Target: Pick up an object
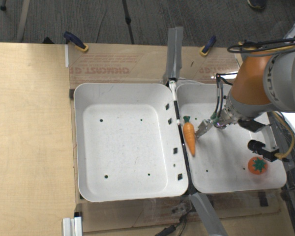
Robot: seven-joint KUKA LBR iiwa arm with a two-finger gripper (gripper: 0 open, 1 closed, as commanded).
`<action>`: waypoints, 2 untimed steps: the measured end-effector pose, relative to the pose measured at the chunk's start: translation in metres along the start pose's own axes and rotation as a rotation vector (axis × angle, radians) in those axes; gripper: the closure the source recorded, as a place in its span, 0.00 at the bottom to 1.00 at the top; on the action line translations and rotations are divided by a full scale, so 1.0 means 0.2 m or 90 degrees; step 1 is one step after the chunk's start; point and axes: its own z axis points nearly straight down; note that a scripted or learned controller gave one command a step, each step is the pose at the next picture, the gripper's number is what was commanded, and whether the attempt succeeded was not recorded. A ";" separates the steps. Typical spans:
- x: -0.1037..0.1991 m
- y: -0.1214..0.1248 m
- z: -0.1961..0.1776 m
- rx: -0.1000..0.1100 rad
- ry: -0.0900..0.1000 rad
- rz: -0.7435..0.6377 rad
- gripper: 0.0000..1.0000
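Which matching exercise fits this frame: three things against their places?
Things:
1. carrot
2. round orange toy
3. gripper

Places:
A. near the right bin's right front corner
B. just right of the carrot's upper half
C. along the right bin's left wall, beside the divider

Pairs: 1-C, 2-A, 3-B

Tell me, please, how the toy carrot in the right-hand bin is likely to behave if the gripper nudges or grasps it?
The carrot looks rigid and probably light. Being long, round and tapered, it may roll or pivot when nudged. Lying against the bin's left wall, it could slip from a grasp.
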 end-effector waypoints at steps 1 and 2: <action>-0.11 0.31 0.00 -0.001 -0.001 0.099 0.00; -0.41 -0.26 0.00 0.000 -0.001 0.138 0.00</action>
